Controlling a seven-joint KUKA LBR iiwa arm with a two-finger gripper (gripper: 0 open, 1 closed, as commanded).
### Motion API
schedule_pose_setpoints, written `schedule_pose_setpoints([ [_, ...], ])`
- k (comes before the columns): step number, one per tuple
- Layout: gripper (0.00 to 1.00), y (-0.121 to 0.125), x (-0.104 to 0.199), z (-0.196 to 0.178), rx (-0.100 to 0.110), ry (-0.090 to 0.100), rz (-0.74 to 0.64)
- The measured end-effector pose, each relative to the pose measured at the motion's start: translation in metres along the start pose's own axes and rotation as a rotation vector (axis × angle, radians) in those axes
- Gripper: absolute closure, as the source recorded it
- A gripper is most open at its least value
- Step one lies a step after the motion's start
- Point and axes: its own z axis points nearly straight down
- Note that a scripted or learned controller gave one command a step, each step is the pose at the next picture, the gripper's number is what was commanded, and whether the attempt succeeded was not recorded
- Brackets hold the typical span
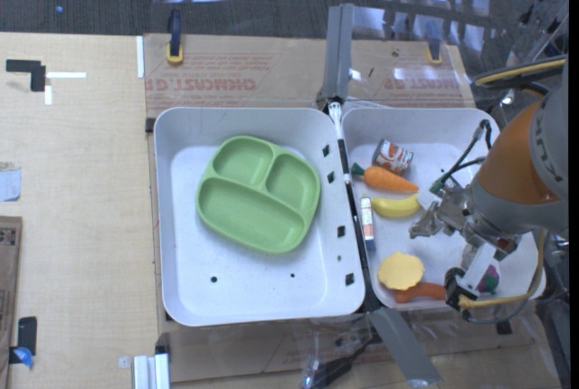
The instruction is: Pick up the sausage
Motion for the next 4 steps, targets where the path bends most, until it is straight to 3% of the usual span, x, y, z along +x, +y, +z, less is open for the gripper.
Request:
schedule_pose_setpoints([
  [1, 0.0, -0.012, 0.017, -0.076, 0.0, -0.002, 0.429],
  [3, 0.0, -0.094, 0.129, -0.076, -0.001, -0.003, 0.669],
  [4, 0.0, -0.042, 0.088, -0.076, 0.0, -0.003, 0.741],
])
